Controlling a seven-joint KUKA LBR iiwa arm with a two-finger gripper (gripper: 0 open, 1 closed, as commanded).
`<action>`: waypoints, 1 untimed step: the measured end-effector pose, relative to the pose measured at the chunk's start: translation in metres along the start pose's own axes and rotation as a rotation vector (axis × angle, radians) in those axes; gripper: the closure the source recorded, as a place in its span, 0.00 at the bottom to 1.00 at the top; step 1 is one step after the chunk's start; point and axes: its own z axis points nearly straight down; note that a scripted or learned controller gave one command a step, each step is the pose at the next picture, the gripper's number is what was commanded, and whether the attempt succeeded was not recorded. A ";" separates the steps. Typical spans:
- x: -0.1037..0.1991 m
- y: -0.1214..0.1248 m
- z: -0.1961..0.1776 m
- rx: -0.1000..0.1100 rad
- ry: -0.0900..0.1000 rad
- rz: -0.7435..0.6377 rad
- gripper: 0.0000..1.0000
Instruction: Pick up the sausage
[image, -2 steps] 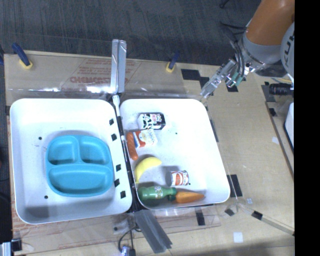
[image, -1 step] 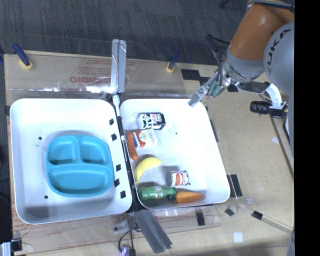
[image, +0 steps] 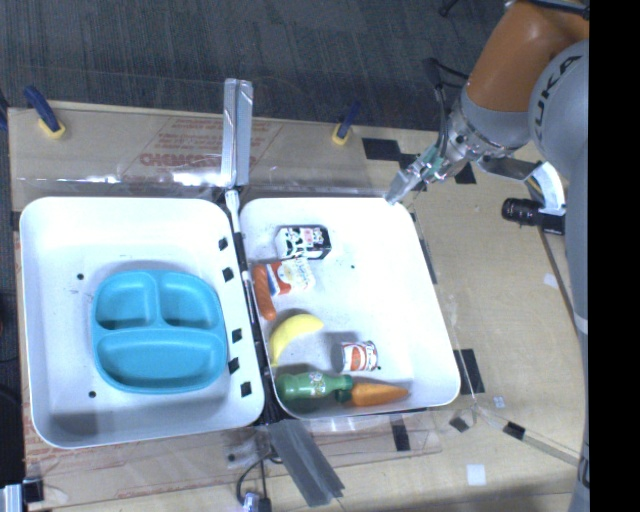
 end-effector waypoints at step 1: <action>0.001 0.002 -0.011 0.000 -0.002 -0.008 1.00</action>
